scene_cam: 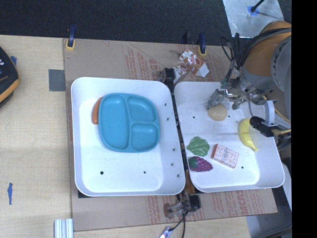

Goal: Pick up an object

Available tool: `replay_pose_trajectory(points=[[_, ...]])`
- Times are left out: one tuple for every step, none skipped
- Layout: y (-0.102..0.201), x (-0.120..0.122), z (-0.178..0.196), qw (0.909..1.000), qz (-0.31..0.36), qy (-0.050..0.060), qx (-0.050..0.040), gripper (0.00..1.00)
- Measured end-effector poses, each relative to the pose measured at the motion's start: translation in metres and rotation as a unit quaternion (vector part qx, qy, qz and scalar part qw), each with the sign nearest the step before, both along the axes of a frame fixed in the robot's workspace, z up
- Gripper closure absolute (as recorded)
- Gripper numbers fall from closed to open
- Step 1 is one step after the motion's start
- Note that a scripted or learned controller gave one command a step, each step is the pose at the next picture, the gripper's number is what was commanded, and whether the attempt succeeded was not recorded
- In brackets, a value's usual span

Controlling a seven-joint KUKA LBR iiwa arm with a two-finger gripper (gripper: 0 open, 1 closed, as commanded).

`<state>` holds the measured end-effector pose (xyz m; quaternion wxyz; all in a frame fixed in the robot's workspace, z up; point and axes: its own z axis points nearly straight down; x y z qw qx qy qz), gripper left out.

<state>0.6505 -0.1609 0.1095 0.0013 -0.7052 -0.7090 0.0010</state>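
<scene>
- Overhead, two white bins sit side by side at mid-frame: the left bin (84, 133) and the right bin (267, 175).
- Reaching in from the upper right, the arm (270, 53) hangs over the top of the right bin.
- At its tip the gripper (225, 99) points down, just above a round beige ball (217, 113) near the bin's upper middle; it seems to touch the ball's top, but the view is too coarse to be sure.
- Whether the gripper is wide or narrow cannot be told — nothing is seen held in it.
- To the ball's right lies a banana (247, 134), close to the bin's right wall.
- Lower down, a green leaf (198, 146) sits just above a purple grape bunch (200, 164), with a small red-and-white box (225, 155) beside them to the right.
- Over in the left bin a blue divided tray (130, 122) lies flat, and an orange piece (95, 111) pokes out from under its left edge.
</scene>
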Motion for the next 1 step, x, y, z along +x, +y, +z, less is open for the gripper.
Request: replay_pose_trajectory(points=[[0.0442, -0.0076, 0.0211, 1.0, 0.0, 0.0, 0.0, 0.0]])
